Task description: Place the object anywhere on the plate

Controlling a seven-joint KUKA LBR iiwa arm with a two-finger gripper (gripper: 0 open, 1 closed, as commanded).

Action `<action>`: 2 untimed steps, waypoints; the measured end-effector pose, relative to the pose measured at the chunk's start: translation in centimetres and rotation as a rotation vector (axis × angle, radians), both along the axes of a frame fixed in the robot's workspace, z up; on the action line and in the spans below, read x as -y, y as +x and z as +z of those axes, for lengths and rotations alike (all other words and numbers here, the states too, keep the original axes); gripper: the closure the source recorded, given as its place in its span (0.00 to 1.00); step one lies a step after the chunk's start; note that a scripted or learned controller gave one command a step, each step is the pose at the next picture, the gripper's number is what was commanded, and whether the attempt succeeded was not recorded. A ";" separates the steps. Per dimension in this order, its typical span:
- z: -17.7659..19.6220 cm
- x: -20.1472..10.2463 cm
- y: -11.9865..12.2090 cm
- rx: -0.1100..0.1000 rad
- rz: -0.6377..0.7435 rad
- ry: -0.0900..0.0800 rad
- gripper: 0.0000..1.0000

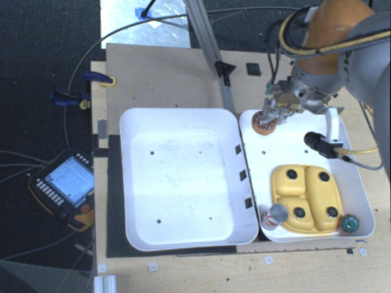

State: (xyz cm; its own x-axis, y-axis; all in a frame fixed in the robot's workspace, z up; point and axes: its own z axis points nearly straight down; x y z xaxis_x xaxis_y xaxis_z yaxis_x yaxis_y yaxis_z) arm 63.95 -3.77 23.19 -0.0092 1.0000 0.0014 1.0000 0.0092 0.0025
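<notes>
Camera view: claw (273,112) sits low in the right bin (360,182), far-left corner, right above a small round brown object (264,127). Claw state: cannot tell (too blurred). Object looks disc-like, so no clear long axis or heading. Yellow sectioned plate (305,197) lies in the same bin's near half, well apart from the object. A small grey-topped item (275,215) touches the plate's near-left edge, a green one (349,224) sits at its near-right corner. Left bin (131,163) alongside on the bench (159,72).

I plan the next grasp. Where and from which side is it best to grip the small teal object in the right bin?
Probably from straight above, closing on the round sides of the teal object. It sits near the right bin's front corner, beside the yellow plate, so sideways approaches look crowded.
</notes>
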 end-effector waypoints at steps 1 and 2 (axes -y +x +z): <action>0.9 -5.6 -1.3 -0.001 0.002 0.002 1.00; 0.9 -11.8 -2.2 -0.002 0.002 0.001 1.00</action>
